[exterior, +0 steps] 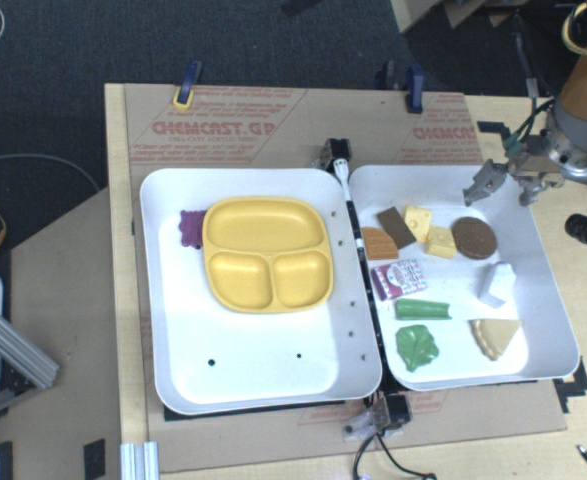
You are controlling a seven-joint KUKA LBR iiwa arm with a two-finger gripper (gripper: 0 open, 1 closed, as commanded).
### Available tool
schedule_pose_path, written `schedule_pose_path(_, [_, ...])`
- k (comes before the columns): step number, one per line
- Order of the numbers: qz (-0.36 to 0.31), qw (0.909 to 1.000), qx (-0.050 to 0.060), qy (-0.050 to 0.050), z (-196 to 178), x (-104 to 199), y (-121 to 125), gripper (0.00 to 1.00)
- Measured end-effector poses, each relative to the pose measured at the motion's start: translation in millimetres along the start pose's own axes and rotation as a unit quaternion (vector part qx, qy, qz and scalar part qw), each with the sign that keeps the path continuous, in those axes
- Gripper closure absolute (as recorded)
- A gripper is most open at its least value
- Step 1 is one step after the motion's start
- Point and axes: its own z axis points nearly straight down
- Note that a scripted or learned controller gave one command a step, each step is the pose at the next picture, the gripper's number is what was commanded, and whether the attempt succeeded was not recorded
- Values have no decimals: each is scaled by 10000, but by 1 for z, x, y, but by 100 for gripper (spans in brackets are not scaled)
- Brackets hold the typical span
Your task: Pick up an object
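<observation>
From where I stand, the arm (578, 118) reaches in over the far corner of the right bin (543, 268), and its gripper (503, 183) hangs above bare white floor with both fingers spread apart and nothing between them. It looks to me like a pose taken before a descent, released so that it can drop around something. The candidates all lie in that right bin: a round brown cookie (474, 237) nearest the gripper, a dark brown bar (396, 226) touching an orange slab (378, 242), yellow cheese cubes (429, 232) between bar and cookie, a pink packet (398, 278), a green bean pod (422, 309), a green leafy piece (416, 347), a white block (497, 282) and a tan wedge (495, 336). In the left bin (173, 298) a yellow divided tray (268, 253) sits beside a purple piece (190, 227), well away from the gripper, so I judge the cookie the likeliest pick
</observation>
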Motion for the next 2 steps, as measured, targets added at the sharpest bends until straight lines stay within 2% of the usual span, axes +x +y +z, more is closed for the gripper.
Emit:
schedule_pose_path(1, [3, 10000, 28, 9, 61, -1, -6, 0])
schedule_pose_path(2, [3, 10000, -17, 0, 110, -1, -4, 0])
